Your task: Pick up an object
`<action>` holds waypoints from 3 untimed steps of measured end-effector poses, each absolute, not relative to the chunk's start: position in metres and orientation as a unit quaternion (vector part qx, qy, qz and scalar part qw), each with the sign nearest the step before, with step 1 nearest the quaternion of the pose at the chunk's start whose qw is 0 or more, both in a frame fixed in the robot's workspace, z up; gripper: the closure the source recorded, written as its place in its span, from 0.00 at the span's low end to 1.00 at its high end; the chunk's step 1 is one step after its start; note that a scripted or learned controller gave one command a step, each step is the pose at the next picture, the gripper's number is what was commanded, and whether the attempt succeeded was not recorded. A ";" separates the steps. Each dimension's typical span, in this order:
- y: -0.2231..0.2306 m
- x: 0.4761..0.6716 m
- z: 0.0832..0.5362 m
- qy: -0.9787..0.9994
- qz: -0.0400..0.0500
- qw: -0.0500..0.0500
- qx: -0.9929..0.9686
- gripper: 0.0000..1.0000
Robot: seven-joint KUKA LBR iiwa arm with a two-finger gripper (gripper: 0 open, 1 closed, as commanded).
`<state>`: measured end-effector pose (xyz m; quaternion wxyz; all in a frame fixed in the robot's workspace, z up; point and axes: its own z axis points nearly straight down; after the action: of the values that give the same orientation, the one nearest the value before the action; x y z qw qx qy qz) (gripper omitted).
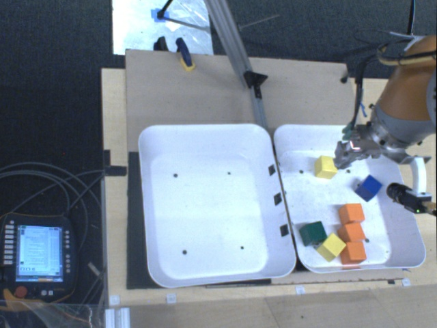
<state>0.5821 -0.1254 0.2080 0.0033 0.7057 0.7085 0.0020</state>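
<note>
Arm: the grey arm with its orange band enters from the right edge of the frame and bends down over the right bin (403, 255).
Gripper: the gripper (347, 153) hangs in the upper part of the right bin, just right of the upper yellow cube (326, 167); from this angle it is impossible to say whether it is spread or closed, and nothing is seen held in it.
Likely target: the upper yellow cube, sitting alone near the upper middle of the right bin, close beside the gripper's tip.
Other objects: a blue cube (369, 187) lies to the right and a little lower; toward the lower right of the bin sit a green cube (313, 233), a second yellow cube (332, 246) and two orange cubes (353, 232), packed close together.
Left bin: the left bin (147, 203) lies at the centre of the frame.
Risk, offset: the tip looks set to one side of the yellow cube, so a straight descent could nudge it away rather than straddle it.
Risk, tilt: the cube looks turned at an angle to the bin's sides, so a closing grasp may catch corners and let it twist free.
Risk, neighbours: if the lower cluster is tried instead, touching cubes could block entry.
</note>
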 end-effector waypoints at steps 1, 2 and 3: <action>-0.126 0.583 0.219 0.709 0.001 0.001 0.706 1.00; -0.074 0.582 0.222 0.711 0.001 0.000 0.703 1.00; -0.017 0.577 0.228 0.711 0.001 0.000 0.703 1.00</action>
<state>0.5772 -0.0170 0.2279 -0.0003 0.7031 0.7111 0.0013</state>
